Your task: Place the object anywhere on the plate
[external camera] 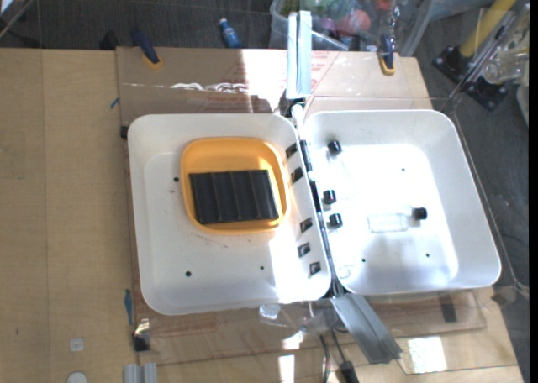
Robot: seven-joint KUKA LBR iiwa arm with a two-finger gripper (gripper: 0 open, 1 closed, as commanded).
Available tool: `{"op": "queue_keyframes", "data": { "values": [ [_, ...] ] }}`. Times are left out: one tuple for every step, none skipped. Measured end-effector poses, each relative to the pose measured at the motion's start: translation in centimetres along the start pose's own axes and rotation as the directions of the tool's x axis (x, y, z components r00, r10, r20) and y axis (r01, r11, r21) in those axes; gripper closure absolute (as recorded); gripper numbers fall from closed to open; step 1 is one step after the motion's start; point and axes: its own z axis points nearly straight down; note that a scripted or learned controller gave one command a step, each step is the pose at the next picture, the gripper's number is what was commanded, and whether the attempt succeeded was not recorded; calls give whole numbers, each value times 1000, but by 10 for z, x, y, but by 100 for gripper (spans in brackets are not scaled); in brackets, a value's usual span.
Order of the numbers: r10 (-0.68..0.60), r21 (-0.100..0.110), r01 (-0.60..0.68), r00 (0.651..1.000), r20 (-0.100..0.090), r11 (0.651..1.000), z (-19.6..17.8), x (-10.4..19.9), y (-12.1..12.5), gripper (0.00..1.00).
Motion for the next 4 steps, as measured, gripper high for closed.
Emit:
{"op": "queue_keyframes", "data": {
  "values": [
    [-219,-1,219,976,1,976,0,0,0,100],
    [-577,-2,577,817,1,817,0,0,0,100],
    [-760,-3,760,650,2,650,0,0,0,100],
    [-935,-4,935,355,4,355,1,0,0,100]
  ]
}}
